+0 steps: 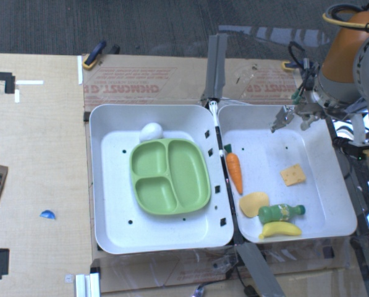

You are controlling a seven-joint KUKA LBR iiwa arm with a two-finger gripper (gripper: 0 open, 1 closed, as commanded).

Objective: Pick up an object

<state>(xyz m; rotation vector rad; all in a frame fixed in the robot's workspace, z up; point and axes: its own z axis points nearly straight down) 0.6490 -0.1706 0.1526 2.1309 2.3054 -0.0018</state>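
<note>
2 bins are set side by side so that objects can be carried from one to the other. The left bin carries a green plate with 3 compartments at its centre, and a white ball is lodged against the plate's rim at 11 o'clock.

The candidates for picking are all kept in the right bin. A carrot is laid along its 9 o'clock wall, point towards 6. A cheese wedge is left alone near the centre, well apart from the rest. At 6 o'clock a cluster is formed: a yellow chip is touched by a green bottle lying flat, and a banana is pressed just below the bottle.

The gripper is held at 12 o'clock of the right bin, above its far wall, with the jaws spread apart and nothing between them. It is judged that the approach has only begun and no object has been reached. The cheese is judged the easiest target, since room is left on every side; in the cluster a neighbour could be nudged
</note>
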